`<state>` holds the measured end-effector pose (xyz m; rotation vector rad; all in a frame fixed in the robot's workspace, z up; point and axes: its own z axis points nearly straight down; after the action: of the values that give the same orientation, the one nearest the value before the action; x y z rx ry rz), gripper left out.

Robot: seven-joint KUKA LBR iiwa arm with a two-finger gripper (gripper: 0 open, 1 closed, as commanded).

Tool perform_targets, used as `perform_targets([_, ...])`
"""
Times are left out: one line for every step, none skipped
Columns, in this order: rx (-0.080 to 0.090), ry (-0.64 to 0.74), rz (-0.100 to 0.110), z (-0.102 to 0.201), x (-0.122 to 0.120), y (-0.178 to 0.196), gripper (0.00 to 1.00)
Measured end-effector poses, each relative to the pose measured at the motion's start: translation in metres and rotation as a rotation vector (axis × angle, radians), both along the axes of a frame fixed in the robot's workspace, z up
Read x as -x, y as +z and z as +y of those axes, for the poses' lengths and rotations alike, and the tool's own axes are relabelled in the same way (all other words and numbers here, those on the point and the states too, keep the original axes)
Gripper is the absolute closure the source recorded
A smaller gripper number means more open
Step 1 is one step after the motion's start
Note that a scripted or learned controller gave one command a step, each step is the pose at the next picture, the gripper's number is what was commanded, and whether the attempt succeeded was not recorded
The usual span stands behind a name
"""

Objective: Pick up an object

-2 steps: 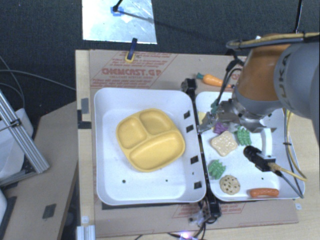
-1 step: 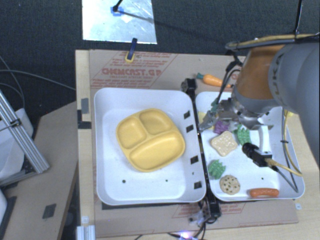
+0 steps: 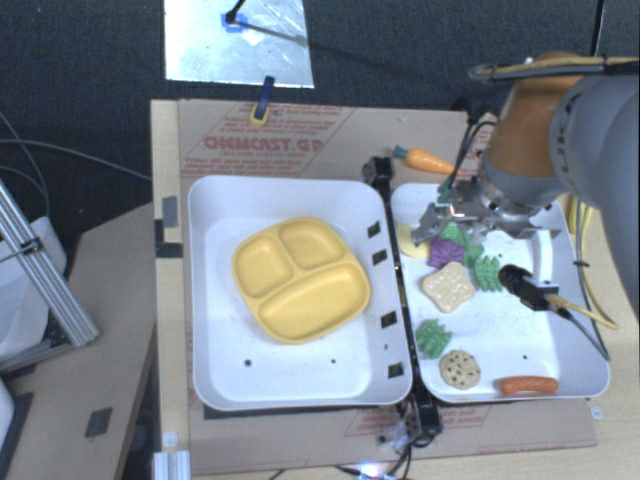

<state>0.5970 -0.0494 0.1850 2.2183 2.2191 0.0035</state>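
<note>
Where dark grey carpet [image 3: 80, 48] surrounds it, the pale wooden bench [image 3: 110, 268] carries a brown cardboard sheet [image 3: 300, 143] and, on that, two shallow white plastic bins, the left bin [image 3: 215, 368] and the right bin [image 3: 575, 363], side by side and touching. A shiny silver foil sheet [image 3: 215, 38] lies on the carpet beyond the bench. One yellow three-compartment plastic plate [image 3: 300, 278] sits in the left bin. In the right bin lie one purple toy piece [image 3: 447, 251], three green leafy toy pieces [image 3: 433, 336], one square cream cracker [image 3: 447, 288], one round chocolate-chip cookie [image 3: 459, 369] and one orange-red sausage [image 3: 527, 385]; one orange toy carrot [image 3: 425, 160] lies at its far rim. The grey tool [image 3: 440, 220] hangs over the purple toy piece, and whether it is open or closed cannot be told
</note>
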Motion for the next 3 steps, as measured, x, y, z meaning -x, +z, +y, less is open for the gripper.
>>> perform_targets([0.0, 0.006, -0.001, 0.001, 0.0, 0.011, 1.0])
perform_targets([-0.005, 0.009, 0.008, 0.073, 0.079, 0.021, 1.0])
perform_targets([-0.007, 0.011, -0.008, 0.119, 0.11, 0.13, 1.0])
